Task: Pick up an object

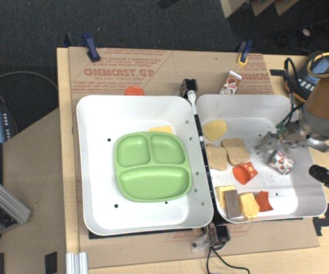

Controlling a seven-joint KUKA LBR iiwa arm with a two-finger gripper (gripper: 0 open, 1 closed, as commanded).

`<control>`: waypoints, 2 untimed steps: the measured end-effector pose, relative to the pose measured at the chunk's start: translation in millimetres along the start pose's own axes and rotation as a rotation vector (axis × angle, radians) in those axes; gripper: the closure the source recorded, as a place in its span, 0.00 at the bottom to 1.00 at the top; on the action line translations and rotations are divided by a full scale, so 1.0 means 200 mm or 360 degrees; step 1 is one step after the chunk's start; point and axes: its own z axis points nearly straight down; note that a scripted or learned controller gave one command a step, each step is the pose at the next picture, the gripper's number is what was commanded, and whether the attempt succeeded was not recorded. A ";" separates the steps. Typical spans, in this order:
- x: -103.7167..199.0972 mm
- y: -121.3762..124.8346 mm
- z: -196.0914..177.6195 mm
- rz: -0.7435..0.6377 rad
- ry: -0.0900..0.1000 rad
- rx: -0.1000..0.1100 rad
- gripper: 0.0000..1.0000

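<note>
My gripper hangs over the right side of the right bin, coming in from the right edge under the grey and orange wrist. It looks open, with nothing between its fingers. Just below it a small red-and-white patterned can lies on the bin floor. Left of the can are a red wedge-shaped piece, two tan bread slices and a round yellow disc. Along the bin's front edge are yellow cheese-like blocks and a small red piece.
The left bin holds a green divided plate with a pale yellow piece behind it. A black clamp sits between the bins at the back. A small carton lies on the cardboard behind the right bin.
</note>
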 end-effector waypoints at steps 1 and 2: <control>-0.04 -0.21 0.05 -0.0008 0.0016 0.0004 0.00; -0.06 -0.20 0.00 -0.0002 0.0000 -0.0002 1.00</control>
